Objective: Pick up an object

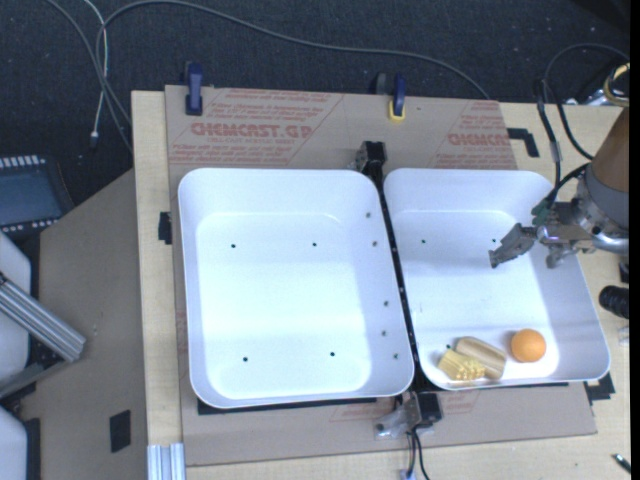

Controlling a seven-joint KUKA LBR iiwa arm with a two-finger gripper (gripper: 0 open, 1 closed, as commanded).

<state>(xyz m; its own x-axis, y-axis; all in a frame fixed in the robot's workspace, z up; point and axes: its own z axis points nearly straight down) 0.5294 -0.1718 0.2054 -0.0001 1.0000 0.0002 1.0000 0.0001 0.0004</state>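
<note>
An orange ball (528,345) lies near the front edge of the right bin (470,218). To its left are a tan bread roll (482,351) and a yellow corn cob (461,367), touching each other. My gripper (530,250) hovers over the right side of the right bin, behind the ball, with its fingers (510,246) spread open and nothing between them.
The left bin (280,278) sits beside the right one, parted by a black strip. Blue clamps (193,86) hold the board at the back. Cables run across the dark floor behind the bench.
</note>
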